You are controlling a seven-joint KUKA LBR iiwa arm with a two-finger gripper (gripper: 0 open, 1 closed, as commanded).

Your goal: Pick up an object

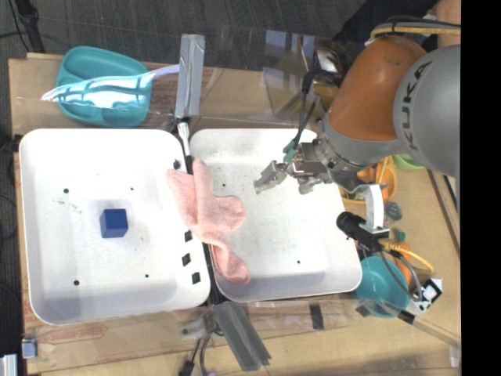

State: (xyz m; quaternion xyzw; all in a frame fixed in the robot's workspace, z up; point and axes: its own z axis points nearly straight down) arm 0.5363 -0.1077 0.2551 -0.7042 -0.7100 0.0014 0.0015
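Wooden bench (23,77) under dark flooring sets the scene from the overhead camera, and on it you have two shallow white bins side by side: the left bin (47,151) and the right bin (329,276). Your candidates are two. A small blue cube (114,222) sits alone on the floor of the left bin, well apart from every wall. A pink cloth (210,214) is draped over the ridge where the bins meet, most of it lying in the left part of the right bin, with a tail running toward the near edge. The gripper (270,176) hangs over the far middle of the right bin, to the right of the cloth and not touching it; its fingers look spread a little with nothing between them, though the slant makes that hard to read. Judge the cloth as light, soft and limp: it will sag and may slide off the ridge, so pinch it at a raised fold, probably the bunched part near the divider. The cube looks rigid and light with flat sides; you would close on two opposite faces, squarely, since a skewed grip may make it pop out. A teal scoop (102,84) lies outside the bins at the far left.
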